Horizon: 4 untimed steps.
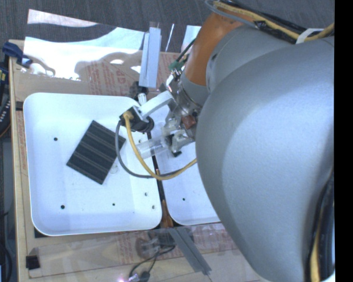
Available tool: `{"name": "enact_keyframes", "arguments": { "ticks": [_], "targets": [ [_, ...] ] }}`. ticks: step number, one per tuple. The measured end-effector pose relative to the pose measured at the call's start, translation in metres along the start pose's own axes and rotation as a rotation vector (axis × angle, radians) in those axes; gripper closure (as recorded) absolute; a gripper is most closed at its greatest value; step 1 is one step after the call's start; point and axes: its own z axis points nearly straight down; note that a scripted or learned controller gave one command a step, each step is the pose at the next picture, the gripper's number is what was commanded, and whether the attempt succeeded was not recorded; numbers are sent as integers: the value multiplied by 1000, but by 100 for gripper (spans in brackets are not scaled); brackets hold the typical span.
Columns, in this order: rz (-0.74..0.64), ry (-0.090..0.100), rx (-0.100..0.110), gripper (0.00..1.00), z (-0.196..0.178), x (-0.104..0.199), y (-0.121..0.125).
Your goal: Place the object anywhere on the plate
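Looking down on the bench, the dark grey ribbed rectangular plate (95, 151) lies flat and slightly turned in the left shallow white plastic bin (47, 216), with nothing resting on it, so the placing looks not yet done. Over the seam between the two bins hangs the gripper (165, 143), under the big grey arm (265, 157) with its orange band (209, 46); whether it carries the object I cannot tell. A yellow cable (129, 163) loops low beside the plate's right corner. White floor lies open on the plate's left and below. The right shallow white bin (185, 207) sits mostly beneath the arm.
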Motion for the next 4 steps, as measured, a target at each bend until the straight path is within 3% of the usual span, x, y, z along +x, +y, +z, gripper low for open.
{"name": "enact_keyframes", "arguments": {
  "ticks": [1, 2, 3, 4],
  "targets": [
    [-119, 0, 0, 100, 65, 75, 99],
    [62, -1, -1, 100, 89, 33, 29],
    [61, 5, -3, 100, 88, 83, 54],
    [66, 8, -6, 100, 88, 102, 19]
  ]
}}
